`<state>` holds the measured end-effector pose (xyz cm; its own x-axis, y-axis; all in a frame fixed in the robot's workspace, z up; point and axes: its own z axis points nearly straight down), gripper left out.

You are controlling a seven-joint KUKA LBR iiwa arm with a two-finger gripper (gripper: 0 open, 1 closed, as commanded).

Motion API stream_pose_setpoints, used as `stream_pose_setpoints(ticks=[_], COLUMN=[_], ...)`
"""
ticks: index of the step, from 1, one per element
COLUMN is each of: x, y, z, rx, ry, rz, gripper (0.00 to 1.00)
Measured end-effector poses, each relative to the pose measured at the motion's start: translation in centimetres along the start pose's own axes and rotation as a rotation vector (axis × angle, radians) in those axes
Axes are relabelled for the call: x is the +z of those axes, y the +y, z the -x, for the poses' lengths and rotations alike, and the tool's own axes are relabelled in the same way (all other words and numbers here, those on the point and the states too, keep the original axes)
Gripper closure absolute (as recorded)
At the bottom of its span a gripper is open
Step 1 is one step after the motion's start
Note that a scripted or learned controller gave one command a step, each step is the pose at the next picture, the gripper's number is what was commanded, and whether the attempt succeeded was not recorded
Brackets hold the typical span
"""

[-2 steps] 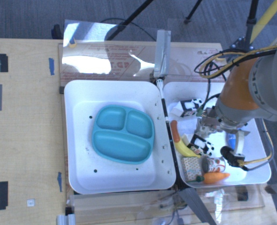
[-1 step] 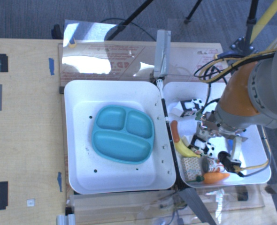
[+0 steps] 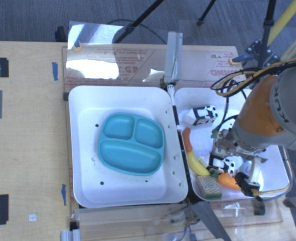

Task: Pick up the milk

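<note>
Milk [image 3: 205, 114] lies up and left of the gripper [image 3: 228, 163], well apart; finger state I cannot tell.

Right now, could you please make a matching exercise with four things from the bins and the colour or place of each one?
Things:
1. divided plate
2. banana
3. carrot
4. milk carton

Descriptions:
A. orange, near the front of the right bin
B. black and white, at the back of the right bin
C. turquoise, in the left bin
D. yellow, beside the wall between the bins

Pairs: 1-C, 2-D, 3-A, 4-B
</note>
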<state>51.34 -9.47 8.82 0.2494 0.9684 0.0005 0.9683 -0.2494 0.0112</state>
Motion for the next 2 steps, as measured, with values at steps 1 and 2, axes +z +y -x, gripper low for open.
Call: stream_pose_setpoints(ticks=[1,2], x=[-0.03,0.10], y=[-2.94,-3.04], z=[0.57,0.74], rx=[0.065,0.067], ry=[0.001,-0.002], rz=[0.002,-0.001], gripper=[1.00,0.00])
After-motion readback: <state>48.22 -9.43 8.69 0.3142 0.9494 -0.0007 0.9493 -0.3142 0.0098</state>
